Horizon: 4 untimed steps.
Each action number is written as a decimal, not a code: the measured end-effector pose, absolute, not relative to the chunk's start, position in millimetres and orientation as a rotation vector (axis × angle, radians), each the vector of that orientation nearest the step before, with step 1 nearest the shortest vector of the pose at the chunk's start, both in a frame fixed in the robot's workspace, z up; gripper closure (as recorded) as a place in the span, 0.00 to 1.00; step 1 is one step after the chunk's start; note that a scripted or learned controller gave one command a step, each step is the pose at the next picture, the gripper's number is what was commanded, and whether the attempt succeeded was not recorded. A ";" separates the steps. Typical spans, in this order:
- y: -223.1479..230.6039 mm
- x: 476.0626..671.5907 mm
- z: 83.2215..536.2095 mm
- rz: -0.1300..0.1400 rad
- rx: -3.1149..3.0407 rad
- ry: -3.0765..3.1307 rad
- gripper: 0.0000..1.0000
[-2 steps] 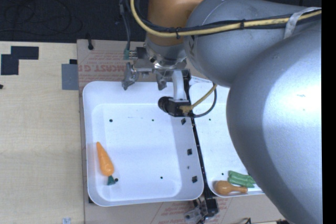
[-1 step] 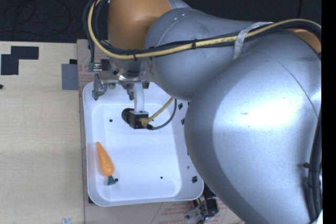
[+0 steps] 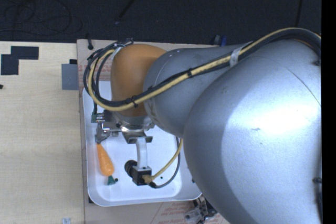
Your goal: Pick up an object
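Logged lower centre, in white bin (image 3: 164, 192): orange carrot-shaped item (image 3: 105, 161), lying loose. Pincer (image 3: 107, 128) just above it in frame; cannot tell how far open. Not lifted yet; still to grasp and raise.

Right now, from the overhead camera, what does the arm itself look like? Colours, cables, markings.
Arm: smooth, rounded, glossy grey links, with no markings I can read. Orange band above the wrist. A yellow cable runs along the link under a pale strap, then loops round the band with black cables. Silver metal fittings sit below.
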<state>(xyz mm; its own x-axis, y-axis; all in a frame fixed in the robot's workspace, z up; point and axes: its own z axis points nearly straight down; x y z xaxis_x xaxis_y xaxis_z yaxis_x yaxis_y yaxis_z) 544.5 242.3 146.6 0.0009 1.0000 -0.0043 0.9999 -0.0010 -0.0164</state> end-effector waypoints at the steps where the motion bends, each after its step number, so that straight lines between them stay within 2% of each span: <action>1: 198.7 525.0 86.5 0.017 -2.223 -2.213 0.00; 2: 99.5 480.0 192.7 0.004 -2.233 -2.211 0.00; 3: 14.2 503.7 187.1 0.006 -2.230 -2.213 0.00; 4: -45.2 582.4 187.4 0.002 -2.229 -2.220 0.00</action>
